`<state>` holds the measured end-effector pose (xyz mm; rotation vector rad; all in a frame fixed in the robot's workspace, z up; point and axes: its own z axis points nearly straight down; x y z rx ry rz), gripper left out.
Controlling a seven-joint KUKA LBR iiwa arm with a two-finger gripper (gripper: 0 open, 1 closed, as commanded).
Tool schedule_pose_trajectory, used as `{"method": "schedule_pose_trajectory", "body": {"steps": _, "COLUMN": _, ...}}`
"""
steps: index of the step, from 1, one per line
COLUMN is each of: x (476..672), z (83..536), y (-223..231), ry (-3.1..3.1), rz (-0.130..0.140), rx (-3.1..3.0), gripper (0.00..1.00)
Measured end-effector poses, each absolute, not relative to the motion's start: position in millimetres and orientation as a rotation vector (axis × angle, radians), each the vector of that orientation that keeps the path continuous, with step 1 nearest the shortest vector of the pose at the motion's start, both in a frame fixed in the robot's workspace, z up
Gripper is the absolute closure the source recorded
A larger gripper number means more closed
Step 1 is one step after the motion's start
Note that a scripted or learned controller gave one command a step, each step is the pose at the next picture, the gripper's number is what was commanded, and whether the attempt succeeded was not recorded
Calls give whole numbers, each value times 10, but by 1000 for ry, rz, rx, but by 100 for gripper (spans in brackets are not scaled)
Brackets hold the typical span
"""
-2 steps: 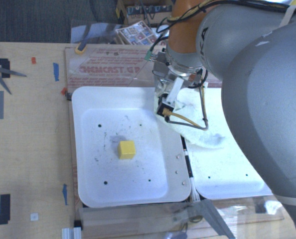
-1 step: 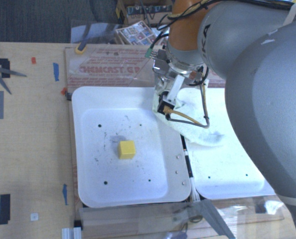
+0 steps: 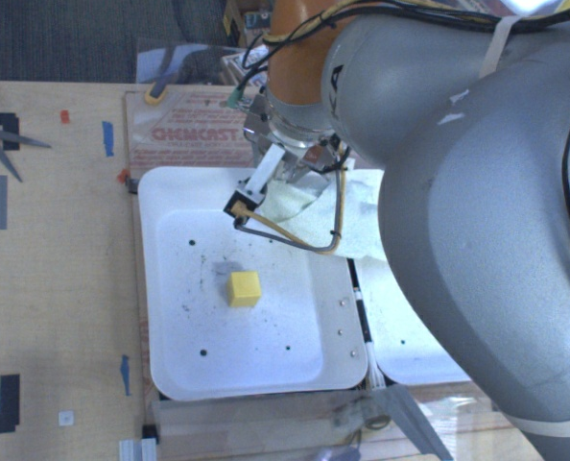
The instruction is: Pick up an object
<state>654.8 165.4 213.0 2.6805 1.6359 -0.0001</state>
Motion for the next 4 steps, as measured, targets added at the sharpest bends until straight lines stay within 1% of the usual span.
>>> {"method": "schedule_pose_trajectory", "body": {"steps": 1, "x": 6658, "z": 2176, "y": 1431, "ry": 1228, "rz": 0, "rx": 2891, "gripper": 100}}
{"method": "schedule_pose_trajectory", "body": {"steps": 2, "x": 6573, "z": 2303, "y": 2087, "ry": 1622, "rz": 2, "rx": 2689, "gripper": 100}}
{"method": "schedule_pose_trajectory", "body": {"steps": 3, "x": 6323, "z": 2088, "y": 2079, "ry": 916, "rz": -1, "rx": 3007, "gripper": 100}}
{"method": "schedule_pose_trajectory", "body": {"steps": 4, "x": 6146, "z": 2435, "y": 2196, "ry": 745, "rz": 2, "rx": 3053, "gripper": 100}}
